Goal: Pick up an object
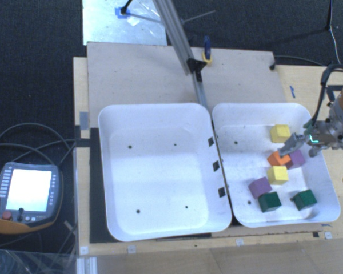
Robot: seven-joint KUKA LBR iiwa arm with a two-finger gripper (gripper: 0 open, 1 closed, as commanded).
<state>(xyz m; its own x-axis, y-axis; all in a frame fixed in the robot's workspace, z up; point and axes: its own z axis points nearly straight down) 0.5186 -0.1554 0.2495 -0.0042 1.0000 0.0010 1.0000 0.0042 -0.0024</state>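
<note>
The blocks lie in the right bin (240, 119), a shallow white plastic tray with rounded corners: small, matte cubes with slightly softened edges. An orange block (278, 159) sits near the middle of the cluster, touching a purple block (297, 158) on its right and with a yellow block (277, 174) just below it. Another yellow block (280, 133) lies apart toward the far wall, a second purple block (259, 186) sits lower left, and two dark green blocks (269, 201) (304, 199) rest near the front wall. The claw (290, 146) hangs right over the orange and purple pair, its grey metal tip pointing down and left at the orange block; whether it is released or clenched on anything I cannot tell, since the tip is small and blurred. The arm (337, 127) comes in low from the right, its wrist tilted across the bin's right rim. The left bin (111, 121) is the same white plastic with small dark holes in its floor.
</note>
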